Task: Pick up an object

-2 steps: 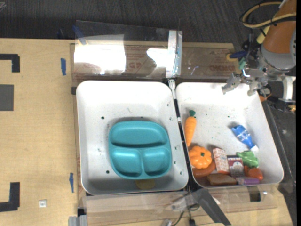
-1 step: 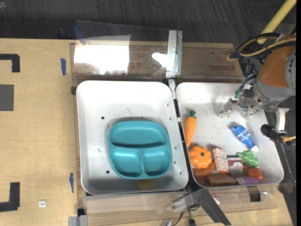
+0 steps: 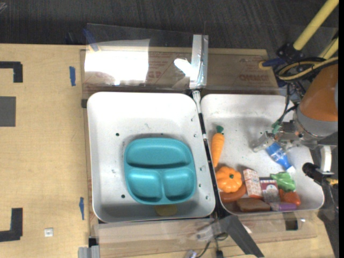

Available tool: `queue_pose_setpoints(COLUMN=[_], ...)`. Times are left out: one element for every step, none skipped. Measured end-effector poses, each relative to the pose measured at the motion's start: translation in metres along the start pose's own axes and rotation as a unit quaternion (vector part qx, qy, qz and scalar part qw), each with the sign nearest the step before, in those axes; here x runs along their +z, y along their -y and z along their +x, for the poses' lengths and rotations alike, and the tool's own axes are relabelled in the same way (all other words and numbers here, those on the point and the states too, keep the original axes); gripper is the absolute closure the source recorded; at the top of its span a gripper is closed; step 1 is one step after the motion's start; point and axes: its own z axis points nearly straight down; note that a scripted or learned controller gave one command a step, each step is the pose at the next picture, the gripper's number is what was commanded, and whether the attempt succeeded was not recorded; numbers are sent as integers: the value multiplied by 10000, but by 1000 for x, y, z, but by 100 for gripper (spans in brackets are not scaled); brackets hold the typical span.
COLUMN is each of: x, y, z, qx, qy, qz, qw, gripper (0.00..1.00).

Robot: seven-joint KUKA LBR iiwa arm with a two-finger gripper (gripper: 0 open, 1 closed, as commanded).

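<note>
A tan wooden bench with black tape marks stands on dark grey carpet.

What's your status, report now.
End effector low in right bin, over blue item. Grip unconfirmed. Carrot, pumpkin crowd nearby.

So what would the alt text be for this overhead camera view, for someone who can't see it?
A robot arm reaches into the right bin, its end effector over a blue item above toy food, including a carrot and pumpkin. The left bin holds a teal tray.
</note>
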Motion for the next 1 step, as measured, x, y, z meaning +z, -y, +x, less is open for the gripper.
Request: queue_pose_setpoints(x=[-11], y=[-2], z=[-2], qx=[13], qy=[22], qz=[-32], qw=[10000], gripper=[100])
